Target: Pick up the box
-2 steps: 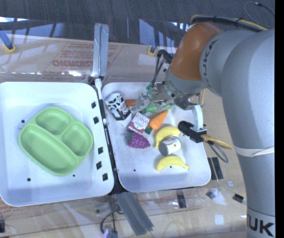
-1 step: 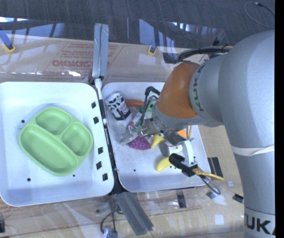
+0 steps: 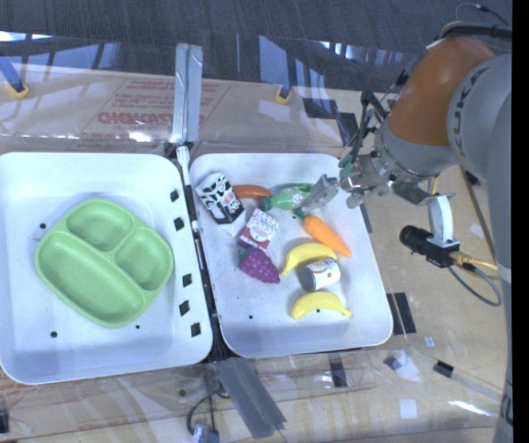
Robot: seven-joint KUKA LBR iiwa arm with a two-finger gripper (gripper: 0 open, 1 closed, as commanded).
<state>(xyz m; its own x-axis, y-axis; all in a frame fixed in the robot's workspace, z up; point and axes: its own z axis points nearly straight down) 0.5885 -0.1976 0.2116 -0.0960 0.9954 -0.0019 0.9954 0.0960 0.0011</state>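
Note:
The box point(image 3: 262, 227) is small, white with red and pink print, and lies tilted near the middle of the right bin point(image 3: 366, 317). My gripper point(image 3: 323, 193) hangs over the bin's upper right part, just right of a green toy point(image 3: 288, 197) and above a carrot point(image 3: 327, 235). It is roughly a box length up and to the right of the box, apart from it. Nothing shows in its grasp.
A cow-patterned carton point(image 3: 218, 197) and a red sausage point(image 3: 251, 192) lie upper left of the box. Purple grapes point(image 3: 259, 267), a banana point(image 3: 306, 254), a can point(image 3: 322, 273) and a yellow fruit point(image 3: 319, 307) sit below. The left bin point(image 3: 15, 340) holds a green divided plate point(image 3: 104, 261).

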